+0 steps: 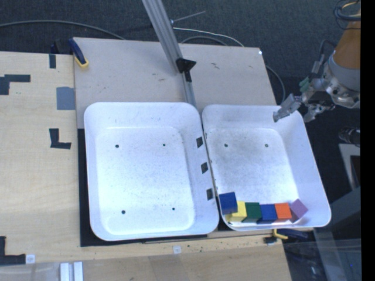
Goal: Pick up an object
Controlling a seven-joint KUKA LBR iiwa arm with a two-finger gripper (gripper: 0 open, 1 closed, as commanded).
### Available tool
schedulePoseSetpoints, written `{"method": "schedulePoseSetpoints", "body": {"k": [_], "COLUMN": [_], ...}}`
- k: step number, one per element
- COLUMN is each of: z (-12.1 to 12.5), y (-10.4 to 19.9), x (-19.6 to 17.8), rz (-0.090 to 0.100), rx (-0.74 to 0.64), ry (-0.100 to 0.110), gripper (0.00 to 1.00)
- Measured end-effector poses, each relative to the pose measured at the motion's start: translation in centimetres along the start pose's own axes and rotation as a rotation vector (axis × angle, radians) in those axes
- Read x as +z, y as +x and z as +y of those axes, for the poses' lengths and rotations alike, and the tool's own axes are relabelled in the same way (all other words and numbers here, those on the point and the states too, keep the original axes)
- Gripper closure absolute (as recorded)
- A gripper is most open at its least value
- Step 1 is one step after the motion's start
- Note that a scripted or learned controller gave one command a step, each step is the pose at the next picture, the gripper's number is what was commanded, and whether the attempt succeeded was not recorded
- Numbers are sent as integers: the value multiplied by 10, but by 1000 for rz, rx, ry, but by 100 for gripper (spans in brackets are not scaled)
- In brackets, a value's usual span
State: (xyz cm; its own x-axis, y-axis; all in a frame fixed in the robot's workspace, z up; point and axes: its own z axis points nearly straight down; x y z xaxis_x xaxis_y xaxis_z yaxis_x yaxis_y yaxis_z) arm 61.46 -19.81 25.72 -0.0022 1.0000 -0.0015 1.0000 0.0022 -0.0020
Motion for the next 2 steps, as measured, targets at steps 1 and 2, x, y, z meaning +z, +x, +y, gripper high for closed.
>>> {"method": "schedulePoseSetpoints", "body": {"k": [1,2], "z": [45,65], "y": [32,43], "x": [-50,135], "rz": [0,2], "rx": [-4,-1], "ry": [-8,7], "gripper": [0,0]}}
